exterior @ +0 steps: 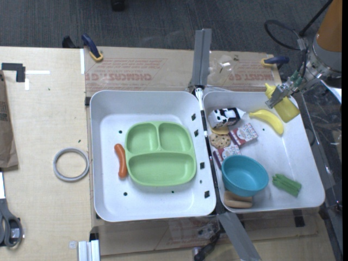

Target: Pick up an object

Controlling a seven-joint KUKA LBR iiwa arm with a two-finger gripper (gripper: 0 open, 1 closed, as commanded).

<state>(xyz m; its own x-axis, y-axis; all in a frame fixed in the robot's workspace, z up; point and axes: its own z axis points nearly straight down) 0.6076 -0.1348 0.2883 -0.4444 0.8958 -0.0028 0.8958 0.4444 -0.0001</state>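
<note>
My gripper is over the back right corner of the right bin. It is shut on a yellow block, which shows on both sides of the fingers and hangs tilted above the bin's rim. A yellow banana lies just below and left of the block. Further into the right bin are a black-and-white toy, a cookie, a small red-and-white box, a blue bowl, a green piece and a tan bun.
The left bin holds a green divided plate and an orange sausage-shaped toy. A grey ring and scissors lie on the bench to the left. A metal divider stands between the bins at the back.
</note>
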